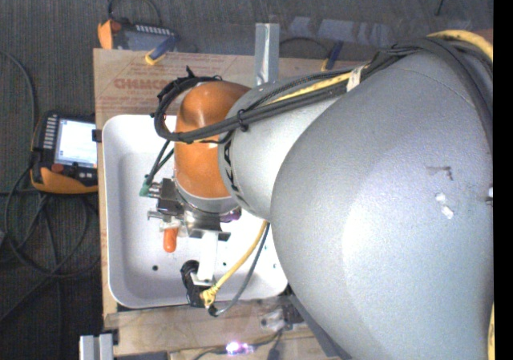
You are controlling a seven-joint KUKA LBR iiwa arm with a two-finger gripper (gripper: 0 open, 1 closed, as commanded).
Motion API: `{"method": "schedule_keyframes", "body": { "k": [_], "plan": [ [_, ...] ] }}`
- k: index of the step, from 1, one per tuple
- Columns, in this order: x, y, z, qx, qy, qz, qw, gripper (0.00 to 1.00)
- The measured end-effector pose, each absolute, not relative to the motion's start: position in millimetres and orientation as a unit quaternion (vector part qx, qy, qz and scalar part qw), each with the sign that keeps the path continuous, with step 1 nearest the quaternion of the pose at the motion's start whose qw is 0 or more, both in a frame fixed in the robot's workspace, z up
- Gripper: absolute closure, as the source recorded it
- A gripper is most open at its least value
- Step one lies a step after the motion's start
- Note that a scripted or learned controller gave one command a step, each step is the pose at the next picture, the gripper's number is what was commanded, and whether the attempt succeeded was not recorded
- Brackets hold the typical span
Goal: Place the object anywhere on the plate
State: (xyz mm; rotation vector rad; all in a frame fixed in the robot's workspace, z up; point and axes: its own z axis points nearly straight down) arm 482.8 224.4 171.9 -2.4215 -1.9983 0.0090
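the grey arm (361, 190) reaches in from the right and covers most of the bench, its orange band (200, 142) sitting over the left white bin (120, 190). below the band the wrist ends in the gripper (180, 218), a cluster of dark and metal parts hanging above the bin floor. i cannot tell whether it is open or closed, or whether it has hold of anything, because the wrist hides that from above.

a small orange object (169, 240) lies on the bin floor just beside the gripper's lower left edge, partly tucked under it; whether the two touch cannot be told. a yellow cable (240, 258) and black cables loop off the wrist toward the bin's near wall, ending by a black connector (191, 278).

the bin rests on a brown board (136, 78). off the bench to the left, a handheld controller (68, 154) with a lit screen lies on the dark carpet.
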Motion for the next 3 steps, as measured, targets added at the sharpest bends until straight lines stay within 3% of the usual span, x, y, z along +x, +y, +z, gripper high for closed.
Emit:
{"method": "schedule_keyframes", "body": {
  "k": [1, 2, 3],
  "plan": [
    [485.1, 232, 146, -0.865, -0.501, 0.0046, 0.000, 1.00],
    [482.3, 140, 161, -0.886, -0.464, 0.0042, -0.001, 1.00],
    [481.8, 206, 176, -0.872, -0.489, 0.0039, 0.000, 1.00]
  ]
}}
